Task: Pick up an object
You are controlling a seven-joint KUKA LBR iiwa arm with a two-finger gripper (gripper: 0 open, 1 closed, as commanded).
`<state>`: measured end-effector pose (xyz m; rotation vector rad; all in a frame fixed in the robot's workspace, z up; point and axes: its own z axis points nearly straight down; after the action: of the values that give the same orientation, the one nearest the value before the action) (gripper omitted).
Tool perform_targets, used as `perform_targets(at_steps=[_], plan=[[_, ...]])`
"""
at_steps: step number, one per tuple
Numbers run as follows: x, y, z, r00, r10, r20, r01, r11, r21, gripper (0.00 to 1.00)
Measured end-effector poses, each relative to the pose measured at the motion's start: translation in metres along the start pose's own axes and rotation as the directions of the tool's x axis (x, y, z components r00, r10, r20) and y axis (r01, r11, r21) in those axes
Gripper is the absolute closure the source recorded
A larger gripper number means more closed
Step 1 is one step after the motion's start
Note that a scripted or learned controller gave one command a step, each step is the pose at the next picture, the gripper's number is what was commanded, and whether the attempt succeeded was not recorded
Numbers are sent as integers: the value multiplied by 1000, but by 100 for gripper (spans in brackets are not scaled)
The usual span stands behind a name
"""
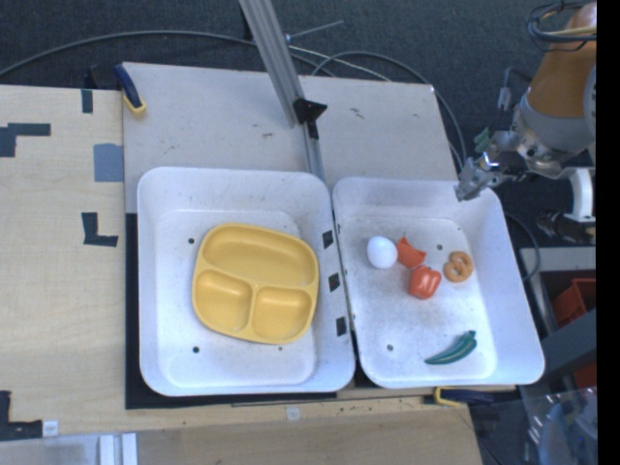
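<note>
Right bin [504,260]: red pepper [424,282] well apart from gripper [469,184]; grip unclear.

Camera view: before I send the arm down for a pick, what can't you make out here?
- Tool: small and dark at the right bin's upper right corner; its opening is too small to read.
- Arm: cut off by the top and right edges.
- Small orange piece: touches the white egg and the red pepper; too small to identify.
- Yellow tray: hides the left bin's floor beneath.
</note>
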<state>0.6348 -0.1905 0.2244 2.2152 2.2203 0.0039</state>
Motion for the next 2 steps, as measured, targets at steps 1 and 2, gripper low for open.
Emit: perform_targets(at_steps=[1,2], plan=[[2,-6,-46,1000,0,-1,0,1000,2,100],[59,-4,-49,1000,-4,-3,4,1000,5,100]])
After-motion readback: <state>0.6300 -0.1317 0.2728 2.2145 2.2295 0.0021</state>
